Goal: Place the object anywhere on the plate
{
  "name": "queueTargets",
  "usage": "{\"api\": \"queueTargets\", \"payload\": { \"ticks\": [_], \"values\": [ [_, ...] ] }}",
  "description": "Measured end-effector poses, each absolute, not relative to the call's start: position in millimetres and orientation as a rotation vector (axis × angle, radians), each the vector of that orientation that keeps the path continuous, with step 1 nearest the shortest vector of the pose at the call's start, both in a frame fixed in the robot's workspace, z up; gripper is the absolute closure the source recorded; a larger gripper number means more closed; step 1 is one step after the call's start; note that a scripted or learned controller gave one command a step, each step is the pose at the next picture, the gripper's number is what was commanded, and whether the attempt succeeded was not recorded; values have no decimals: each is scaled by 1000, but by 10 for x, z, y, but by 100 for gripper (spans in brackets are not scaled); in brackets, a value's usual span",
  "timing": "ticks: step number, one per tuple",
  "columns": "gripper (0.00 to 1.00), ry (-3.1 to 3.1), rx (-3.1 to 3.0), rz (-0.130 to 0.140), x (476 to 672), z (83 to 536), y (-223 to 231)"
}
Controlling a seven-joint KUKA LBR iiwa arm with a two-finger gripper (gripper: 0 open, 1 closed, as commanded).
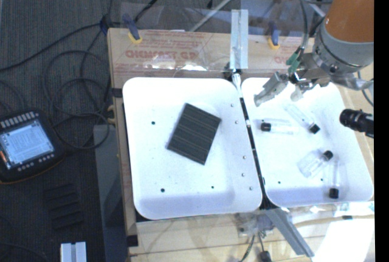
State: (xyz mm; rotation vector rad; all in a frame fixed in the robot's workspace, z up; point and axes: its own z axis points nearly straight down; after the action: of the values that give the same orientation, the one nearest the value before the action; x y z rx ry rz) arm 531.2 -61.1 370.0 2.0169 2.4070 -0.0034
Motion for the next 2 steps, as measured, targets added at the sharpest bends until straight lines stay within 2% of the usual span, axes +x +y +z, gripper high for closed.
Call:
{"api": "queueTargets", "payload": {
  "ticks": [1, 2],
  "values": [
    [0, 2407, 2017, -3, 5312, 3700, -610],
    [0, 2956, 1051, 2, 5085, 3843, -478]
  ]
}}
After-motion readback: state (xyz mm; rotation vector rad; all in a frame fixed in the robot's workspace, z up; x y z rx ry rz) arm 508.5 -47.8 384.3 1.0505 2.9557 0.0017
